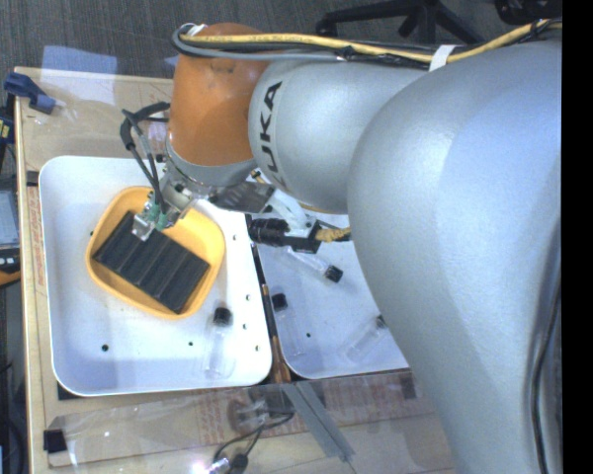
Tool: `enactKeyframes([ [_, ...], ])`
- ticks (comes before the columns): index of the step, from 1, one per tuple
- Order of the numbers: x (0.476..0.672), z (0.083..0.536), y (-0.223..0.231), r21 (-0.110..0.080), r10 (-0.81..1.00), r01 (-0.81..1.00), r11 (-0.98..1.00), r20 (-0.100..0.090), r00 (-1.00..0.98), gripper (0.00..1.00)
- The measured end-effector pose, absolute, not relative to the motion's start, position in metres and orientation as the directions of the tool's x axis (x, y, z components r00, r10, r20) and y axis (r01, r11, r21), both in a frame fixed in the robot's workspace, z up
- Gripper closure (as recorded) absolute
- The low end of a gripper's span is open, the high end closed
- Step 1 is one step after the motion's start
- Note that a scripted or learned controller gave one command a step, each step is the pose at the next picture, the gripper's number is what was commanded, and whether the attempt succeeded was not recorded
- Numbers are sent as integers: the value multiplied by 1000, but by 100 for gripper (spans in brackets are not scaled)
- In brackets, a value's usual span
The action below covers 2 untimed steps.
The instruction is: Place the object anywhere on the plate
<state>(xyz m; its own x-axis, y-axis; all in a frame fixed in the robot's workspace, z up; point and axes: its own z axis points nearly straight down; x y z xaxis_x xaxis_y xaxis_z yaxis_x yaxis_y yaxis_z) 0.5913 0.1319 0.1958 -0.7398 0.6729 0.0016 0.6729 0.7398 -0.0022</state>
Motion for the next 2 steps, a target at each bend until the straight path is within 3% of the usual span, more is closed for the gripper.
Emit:
enactKeyframes([
  [1, 618, 178, 118, 0, 566, 566, 824, -1, -824, 100],
  [2, 613, 193, 136, 1, 390, 390, 921, -2, -921, 100],
])
